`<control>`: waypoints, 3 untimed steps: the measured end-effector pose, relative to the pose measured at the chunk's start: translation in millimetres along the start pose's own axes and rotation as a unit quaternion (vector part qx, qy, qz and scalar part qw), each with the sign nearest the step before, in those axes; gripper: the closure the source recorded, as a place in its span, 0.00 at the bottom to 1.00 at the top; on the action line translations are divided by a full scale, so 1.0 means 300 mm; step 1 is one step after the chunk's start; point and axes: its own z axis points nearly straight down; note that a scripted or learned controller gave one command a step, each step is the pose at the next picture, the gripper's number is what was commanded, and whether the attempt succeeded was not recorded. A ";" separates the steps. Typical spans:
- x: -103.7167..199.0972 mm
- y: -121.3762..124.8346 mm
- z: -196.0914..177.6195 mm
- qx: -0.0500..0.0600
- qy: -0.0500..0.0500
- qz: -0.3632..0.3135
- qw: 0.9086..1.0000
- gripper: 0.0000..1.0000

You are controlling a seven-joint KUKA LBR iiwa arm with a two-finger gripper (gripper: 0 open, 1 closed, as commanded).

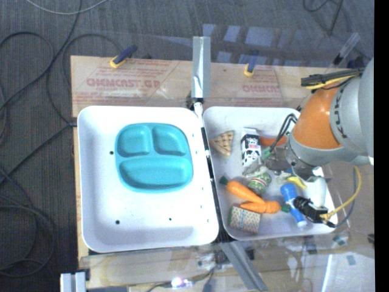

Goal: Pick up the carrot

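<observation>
Gripper point(281, 163) low over right bin's point(214, 163) middle, jaw state indiscernible; carrot point(245, 190) free nearer front edge, so ungrasped.

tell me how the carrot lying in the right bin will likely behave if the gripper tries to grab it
The carrot looks like a stiff, tapered toy, so it probably won't flop. Its rounded, smooth-looking body may roll or slip. A second carrot lies close beside it and may get nudged.
</observation>
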 end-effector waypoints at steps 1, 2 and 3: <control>0.066 -0.183 0.006 -0.009 -0.002 0.030 1.000 0.00; -0.118 -0.163 0.007 -0.007 -0.001 -0.069 0.998 0.00; 0.109 -0.185 0.005 -0.009 -0.007 -0.273 0.962 0.00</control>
